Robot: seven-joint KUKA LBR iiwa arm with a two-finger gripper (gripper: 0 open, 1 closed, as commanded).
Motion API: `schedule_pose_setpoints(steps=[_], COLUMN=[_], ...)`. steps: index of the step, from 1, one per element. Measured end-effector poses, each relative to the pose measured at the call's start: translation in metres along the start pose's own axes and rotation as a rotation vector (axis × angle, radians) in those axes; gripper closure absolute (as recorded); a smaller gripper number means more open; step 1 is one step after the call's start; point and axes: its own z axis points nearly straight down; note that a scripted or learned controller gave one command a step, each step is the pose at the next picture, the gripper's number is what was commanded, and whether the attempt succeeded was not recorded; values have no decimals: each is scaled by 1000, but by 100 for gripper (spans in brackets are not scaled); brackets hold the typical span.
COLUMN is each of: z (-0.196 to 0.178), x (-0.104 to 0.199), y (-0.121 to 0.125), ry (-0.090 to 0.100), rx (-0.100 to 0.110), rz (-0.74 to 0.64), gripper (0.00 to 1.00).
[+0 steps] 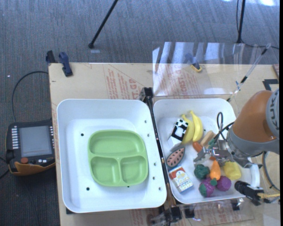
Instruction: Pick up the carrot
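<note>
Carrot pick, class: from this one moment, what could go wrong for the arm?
1. The small orange carrot lies wedged among the green broccoli piece, purple grapes and yellow lemon-like fruit, so the fingers may catch a neighbour instead.
2. The metal gripper sits above and left of the carrot; closing there may miss it.

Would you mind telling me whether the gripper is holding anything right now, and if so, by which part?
It cannot be told. The gripper sits low in the right bin, just above the carrot, but the view does not show the carrot or any other item between its fingers.
</note>
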Motion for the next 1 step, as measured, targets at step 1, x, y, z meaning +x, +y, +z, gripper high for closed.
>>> schedule_pose_setpoints(steps=[1], z=[-7], x=[-1], y=[0], ry=[-2], rx=[1], rz=[8], gripper=[100])
